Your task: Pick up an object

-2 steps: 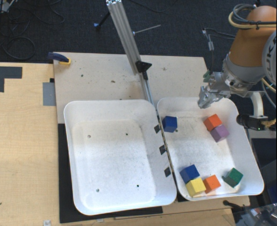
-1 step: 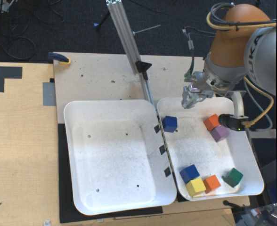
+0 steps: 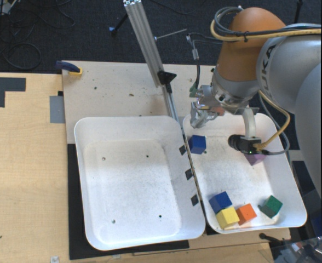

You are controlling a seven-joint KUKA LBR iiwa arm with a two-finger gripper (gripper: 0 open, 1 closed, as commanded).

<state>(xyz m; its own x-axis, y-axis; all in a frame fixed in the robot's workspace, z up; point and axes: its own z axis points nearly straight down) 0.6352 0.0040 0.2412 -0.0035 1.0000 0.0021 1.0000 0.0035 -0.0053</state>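
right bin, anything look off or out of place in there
Nothing looks spilled or broken. In the right bin, four blocks cluster at the near end: blue, yellow, orange, green. A second blue block sits alone by the divider, below the gripper.

Blue cube (image 3: 197, 144): right bin (image 3: 292, 201), against its left wall near the far edge, slightly turned. Purple piece (image 3: 254, 159): mid-bin toward the right wall, partly hidden. Near edge, clustered: blue cube (image 3: 220, 201), yellow cube (image 3: 227, 217), orange cube (image 3: 246, 213) touching; green cube (image 3: 271, 206) just beside, near-right corner.
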